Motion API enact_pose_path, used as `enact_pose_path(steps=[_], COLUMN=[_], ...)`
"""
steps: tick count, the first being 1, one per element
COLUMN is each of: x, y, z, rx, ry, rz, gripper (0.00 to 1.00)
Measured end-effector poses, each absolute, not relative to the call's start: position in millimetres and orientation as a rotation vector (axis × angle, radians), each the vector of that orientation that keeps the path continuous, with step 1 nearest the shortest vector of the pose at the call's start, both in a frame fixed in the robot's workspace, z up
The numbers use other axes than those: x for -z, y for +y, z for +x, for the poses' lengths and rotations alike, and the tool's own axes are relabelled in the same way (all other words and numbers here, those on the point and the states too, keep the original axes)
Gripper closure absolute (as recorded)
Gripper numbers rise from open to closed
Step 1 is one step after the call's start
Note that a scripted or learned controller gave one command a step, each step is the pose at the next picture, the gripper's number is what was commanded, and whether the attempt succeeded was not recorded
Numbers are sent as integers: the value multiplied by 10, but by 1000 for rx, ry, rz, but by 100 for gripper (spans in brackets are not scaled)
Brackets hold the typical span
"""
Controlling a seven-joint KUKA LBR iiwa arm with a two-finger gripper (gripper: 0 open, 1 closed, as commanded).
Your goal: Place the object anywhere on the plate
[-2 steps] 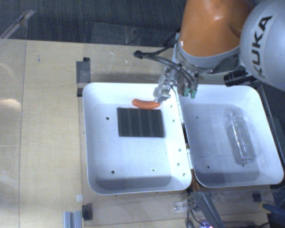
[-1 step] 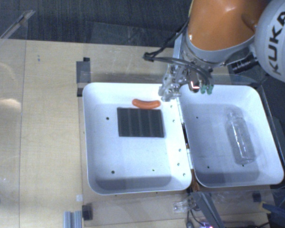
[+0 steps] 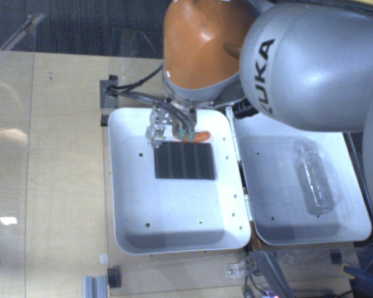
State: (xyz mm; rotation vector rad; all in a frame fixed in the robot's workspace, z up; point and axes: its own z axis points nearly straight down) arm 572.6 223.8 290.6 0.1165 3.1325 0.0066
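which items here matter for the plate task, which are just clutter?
Job:
- orange object, at the plate's far edge, by the gripper
- dark ribbed plate, left bin
- gripper

Lying about:
- clear plastic bottle, right bin

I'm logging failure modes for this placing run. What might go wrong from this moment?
1. The hand sits at the far edge of the dark ribbed plate, with the small orange object beside it just beyond that edge; the object may end up in the left bin rather than on the plate.
2. The plate's ridges could let a rounded object roll off.
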Motion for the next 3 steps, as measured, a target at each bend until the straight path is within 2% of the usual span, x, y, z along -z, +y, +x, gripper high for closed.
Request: enact_pose_path(steps=[1, 2, 3], x=[-3353, -3718, -3716], y=[1637, 1194, 1195], z=[6364, 6487, 6487], rx=[-9, -6, -6], ry=[3043, 3096, 3097], rz=[736, 460, 460], gripper=[100, 100, 0])
